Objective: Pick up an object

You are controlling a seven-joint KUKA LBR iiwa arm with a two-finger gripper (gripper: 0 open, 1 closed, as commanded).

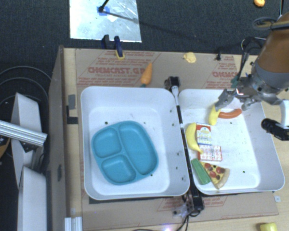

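Pincer: the pincer [235, 99] hangs over the top of the right bin [269, 170]; I cannot tell if it is wide or narrow.
Things near it: a small yellow piece [213, 117] and a red sausage [230, 113] lie just under it, close together.
Sausage direction: its long side runs left to right.
Other things in the right bin: one banana [191, 138], one small box [204, 134], one card [210, 153], one green stick [200, 171], one pizza slice [216, 173].
Left bin: the left bin [106, 97] has one blue tray [124, 151].
Counter: one orange carrot [147, 74] lies above the bins.
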